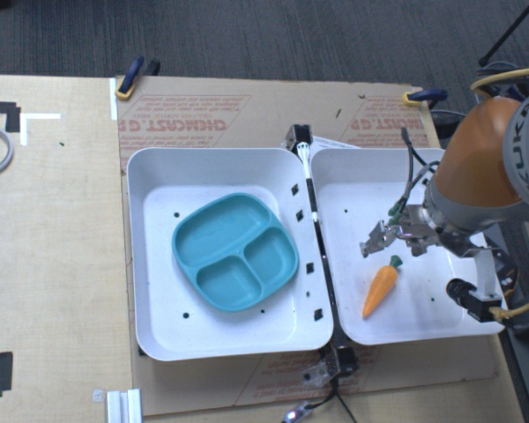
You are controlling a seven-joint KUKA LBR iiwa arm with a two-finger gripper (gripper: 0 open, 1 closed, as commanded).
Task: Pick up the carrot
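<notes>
The carrot [380, 290] lies flat in the right bin [353, 324], near the front wall, green top toward the arm and thin tip toward the front-left. It looks like a toy, so prob. light, stiff and a bit smooth; it may roll or slip if pinched at the tip. Best hold, I think, is across the thick part just below the green top. The gripper [381, 239] is just above and behind the green top, apart from it, w/ nothing between the jaws; if the jaws are open or closed I cannot tell. Count: 1 carrot, 2 bins on the counter, 1 blue plate [235, 251] w/ 3 compartments in the left bin [141, 236].
</notes>
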